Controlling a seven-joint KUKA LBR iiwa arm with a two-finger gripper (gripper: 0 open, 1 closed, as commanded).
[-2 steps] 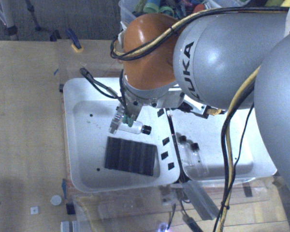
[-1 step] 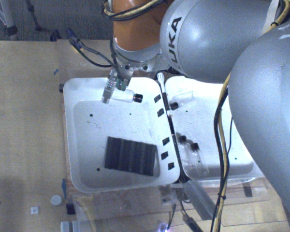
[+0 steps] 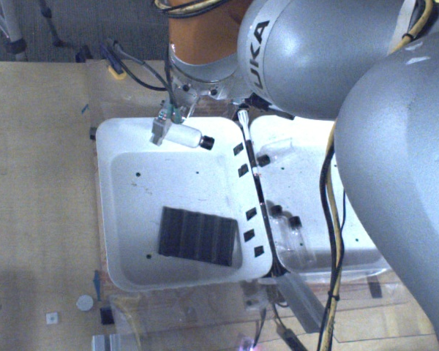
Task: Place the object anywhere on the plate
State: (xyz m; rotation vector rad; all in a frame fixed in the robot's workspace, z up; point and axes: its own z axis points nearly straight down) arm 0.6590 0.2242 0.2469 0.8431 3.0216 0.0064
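One bottle crosswise, cap rightward.

You see an arm of smooth, rounded grey shells. Just beside its orange band, one shell carries black KUKA lettering. Black and yellow cables loop across the band; another black cable hangs well below it.

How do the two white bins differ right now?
The view's left bin holds a dark ribbed slab; the right bin holds small clear, black-tipped pieces. The left bin lies in full view; the arm covers much of the right bin. Both are shallow and white.
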